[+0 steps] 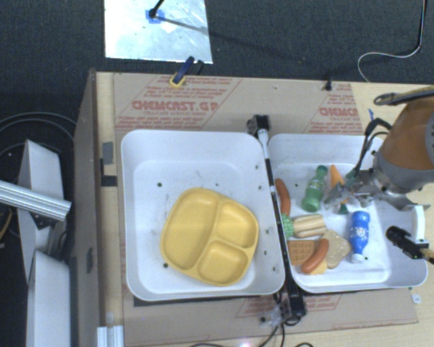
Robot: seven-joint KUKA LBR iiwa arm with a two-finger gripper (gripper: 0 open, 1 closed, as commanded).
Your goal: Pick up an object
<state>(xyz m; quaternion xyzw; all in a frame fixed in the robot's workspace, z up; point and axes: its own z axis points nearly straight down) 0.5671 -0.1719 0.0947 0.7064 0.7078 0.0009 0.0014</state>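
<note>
The table (202, 96) fills the middle of the frame and carries both bins side by side, so everything I might lift sits within one short reach from the right edge. The left bin (148, 165) holds only the yellow divided plate (210, 235), lying flat and slightly turned in the bin's lower middle; it is broad and shallow, a poor thing for me to pinch, I judge. The right bin (401, 270) at centre right is where the small toys are heaped, and my arm (416, 147) comes in over its upper right corner for that reason. My end effector (345, 193) hangs low in that bin's upper middle, just right of the green bottle (315, 187) and above the blue and white bottle (359, 233); whether it is released or clenched I cannot tell, and I see nothing caught in it. The likeliest object to pick is the green bottle, beside an orange carrot (335, 174). Lower left in that bin lie a hot dog bun (309, 225), a red sausage (283, 197), another sausage (316, 256), a waffle (301, 251) and a bread slice (338, 246), packed touching one another
</note>
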